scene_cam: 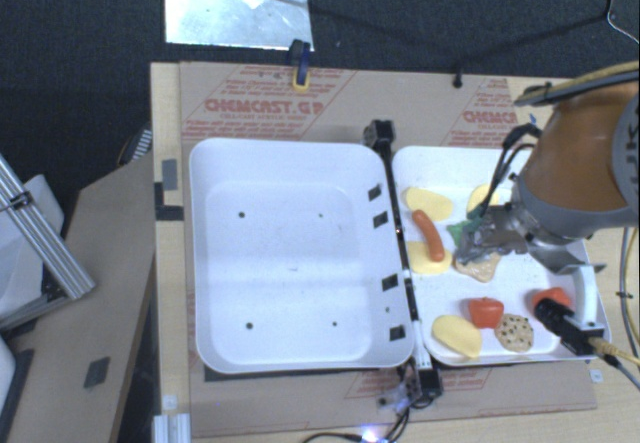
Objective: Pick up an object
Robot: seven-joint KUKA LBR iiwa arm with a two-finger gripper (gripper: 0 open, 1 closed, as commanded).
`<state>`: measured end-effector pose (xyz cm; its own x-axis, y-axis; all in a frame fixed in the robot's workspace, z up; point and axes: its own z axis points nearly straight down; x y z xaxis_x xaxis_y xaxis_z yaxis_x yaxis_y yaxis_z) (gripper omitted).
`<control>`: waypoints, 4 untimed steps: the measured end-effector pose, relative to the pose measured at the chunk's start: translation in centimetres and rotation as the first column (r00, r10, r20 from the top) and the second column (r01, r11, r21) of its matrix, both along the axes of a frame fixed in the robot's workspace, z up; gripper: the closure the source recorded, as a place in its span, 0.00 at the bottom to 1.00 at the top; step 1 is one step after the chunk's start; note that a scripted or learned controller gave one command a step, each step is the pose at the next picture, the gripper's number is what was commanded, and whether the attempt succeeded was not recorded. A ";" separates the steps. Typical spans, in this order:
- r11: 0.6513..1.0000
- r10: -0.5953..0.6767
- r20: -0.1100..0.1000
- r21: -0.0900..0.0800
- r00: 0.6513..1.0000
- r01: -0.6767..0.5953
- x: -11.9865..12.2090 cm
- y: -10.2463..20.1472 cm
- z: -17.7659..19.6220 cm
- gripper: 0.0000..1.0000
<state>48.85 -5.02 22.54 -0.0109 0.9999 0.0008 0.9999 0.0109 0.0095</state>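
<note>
The gripper (478,249) is lowered into the right bin (440,163), over a tan, bread-like piece (479,269) beside a green item (464,229); whether anything is held cannot be told; a grasp would best be centred on one piece, kept off the sausage (430,235); the lift should be made straight up.

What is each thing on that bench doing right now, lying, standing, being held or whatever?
Left bin: flat on the bench.
Right bin: beside it, holding toy food.
Sausage: lying flat, near the divider.
Tomato: resting on the floor.
Cookie: lying flat, beside the tomato.
Yellow piece: lying near the front rim.
Gripper: low over a tan piece; grasp unclear.
</note>
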 end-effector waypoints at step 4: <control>1.000 -0.002 0.008 0.003 1.000 0.002 0.7 7.0 21.9 1.00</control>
